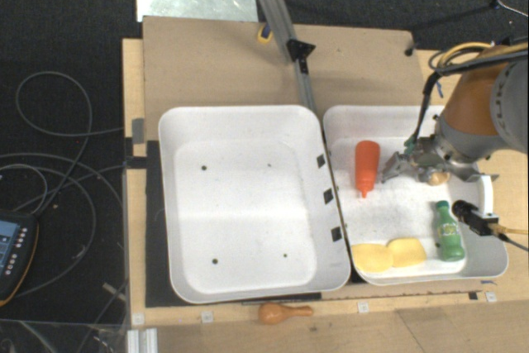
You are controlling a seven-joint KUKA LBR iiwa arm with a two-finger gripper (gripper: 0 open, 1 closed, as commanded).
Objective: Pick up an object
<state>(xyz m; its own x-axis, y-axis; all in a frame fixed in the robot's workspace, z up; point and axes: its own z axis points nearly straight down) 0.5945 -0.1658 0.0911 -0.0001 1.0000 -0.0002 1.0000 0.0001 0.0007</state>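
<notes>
Objects to pick all lie in the right bin (496, 264). Near to far: two yellow pieces (390, 255) side by side at its front wall, a green bottle (449, 232) upright-ish just beside them to the right, then an orange bottle (366, 167) farther back near the bin's left wall. End effector (395, 168) sits low over the bin mid-back, just right of the orange bottle; can't tell if fingers are apart or together, nothing visibly held.

Judgement: orange bottle is the closest target. To do it well, center the tool over the bottle's body, align across its narrow width, then descend straight. The bin wall on bottle's left leaves little room, so a finger could catch the rim.

Around: left bin (178, 128) w/ small dark specks; a tan pear-shaped item (283, 312) on the bench (215, 62) in front of the bins; a grey pole (277, 4) slanting in from the back; cables and a handheld pendant (15, 254) on the floor at left. None block the reach.
</notes>
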